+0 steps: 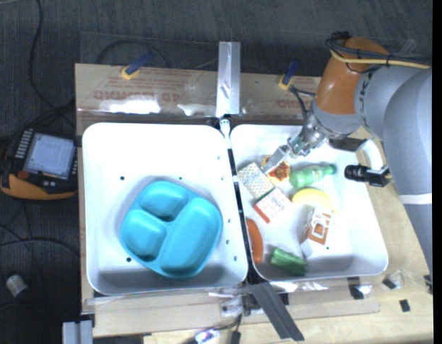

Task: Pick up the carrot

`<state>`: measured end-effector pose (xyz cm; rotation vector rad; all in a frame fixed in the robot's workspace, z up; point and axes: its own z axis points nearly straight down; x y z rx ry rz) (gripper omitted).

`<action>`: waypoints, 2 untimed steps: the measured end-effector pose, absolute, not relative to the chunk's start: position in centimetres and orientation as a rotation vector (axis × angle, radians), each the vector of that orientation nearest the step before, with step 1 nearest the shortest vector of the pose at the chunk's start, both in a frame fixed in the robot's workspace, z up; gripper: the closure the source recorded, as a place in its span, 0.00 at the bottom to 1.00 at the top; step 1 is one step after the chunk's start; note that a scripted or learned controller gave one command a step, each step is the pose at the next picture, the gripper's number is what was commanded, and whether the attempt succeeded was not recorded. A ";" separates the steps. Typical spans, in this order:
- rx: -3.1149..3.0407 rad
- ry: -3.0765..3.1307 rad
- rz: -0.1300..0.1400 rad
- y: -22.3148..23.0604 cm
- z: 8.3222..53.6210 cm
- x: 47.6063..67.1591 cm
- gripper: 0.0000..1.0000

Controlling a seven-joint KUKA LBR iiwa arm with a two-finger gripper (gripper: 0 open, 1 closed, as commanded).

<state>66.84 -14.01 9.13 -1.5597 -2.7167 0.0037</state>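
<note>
The carrot (254, 239) is a short orange-red piece lying lengthwise against the left wall of the right bin (371, 256), near its front. My gripper (292, 149) hangs low over the back of the same bin, above a small orange packet (280, 171) and well behind the carrot. Nothing shows the carrot in the gripper's grasp. The grey arm with its orange band (342, 84) comes in from the upper right.
The right bin also holds a checkered box (255, 180), a red and white box (272, 205), a green bottle (311, 174), a yellow fruit (311, 196), an orange and white carton (318, 228) and a green item (287, 261). A blue divided plate (170, 226) lies in the left bin (106, 156).
</note>
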 end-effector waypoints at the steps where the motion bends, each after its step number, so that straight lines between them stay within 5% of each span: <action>1: -1.253 -2.866 0.018 -15.2 9.2 66.6 0.00; 2: -1.259 -2.883 0.011 -15.2 10.6 67.0 1.00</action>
